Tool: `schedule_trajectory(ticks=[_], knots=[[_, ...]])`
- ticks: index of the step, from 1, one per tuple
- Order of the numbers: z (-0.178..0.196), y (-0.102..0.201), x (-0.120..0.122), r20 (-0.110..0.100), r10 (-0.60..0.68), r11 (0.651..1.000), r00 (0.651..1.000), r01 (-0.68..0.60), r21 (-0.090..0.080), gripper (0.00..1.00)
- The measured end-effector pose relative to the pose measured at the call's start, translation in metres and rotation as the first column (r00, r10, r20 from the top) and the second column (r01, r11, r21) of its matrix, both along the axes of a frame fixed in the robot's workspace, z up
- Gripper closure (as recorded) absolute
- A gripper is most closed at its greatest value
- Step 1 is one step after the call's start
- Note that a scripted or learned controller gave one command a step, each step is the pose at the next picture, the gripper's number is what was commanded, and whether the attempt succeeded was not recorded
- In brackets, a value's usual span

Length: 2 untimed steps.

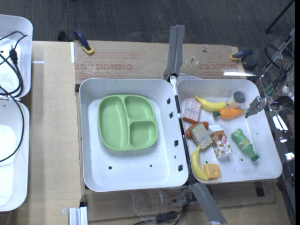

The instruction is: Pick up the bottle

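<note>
glossy white plastic forms the right bin (pixel 274 170), where the slim green bottle (pixel 244 144) lies tilted just below and left of the gripper (pixel 257 106). whether that tool is wide or narrow i cannot tell. further left, a smooth green divided plate (pixel 127 122) rests in the left bin (pixel 89 139) on a pale wooden bench (pixel 51 125).

one fixed camera, mounted above the bench (pixel 51 125), looks down at a slant. both white bins fall within frame: left bin (pixel 89 139) near centre, right bin (pixel 267 125) toward the right side. dark floor (pixel 140 8) shows beyond the bench's far edge. the standoff is moderate, taking in the whole work area.
</note>
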<state>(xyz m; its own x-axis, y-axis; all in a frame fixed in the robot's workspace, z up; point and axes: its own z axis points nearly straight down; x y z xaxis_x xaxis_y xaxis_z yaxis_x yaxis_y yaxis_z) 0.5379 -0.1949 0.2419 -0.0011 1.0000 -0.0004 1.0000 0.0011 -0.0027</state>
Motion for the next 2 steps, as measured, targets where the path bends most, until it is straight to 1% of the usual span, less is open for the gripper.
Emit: schedule_trajectory(ticks=[1, 2], knots=[[-0.1246, -0.0264, -0.0031, 0.001, 0.278, 0.960, 0.960, -0.278, 0.002, 0.00], [-0.1154, -0.0267, -0.0024, 0.002, 0.276, 0.961, 0.961, -0.276, 0.001, 1.00]])
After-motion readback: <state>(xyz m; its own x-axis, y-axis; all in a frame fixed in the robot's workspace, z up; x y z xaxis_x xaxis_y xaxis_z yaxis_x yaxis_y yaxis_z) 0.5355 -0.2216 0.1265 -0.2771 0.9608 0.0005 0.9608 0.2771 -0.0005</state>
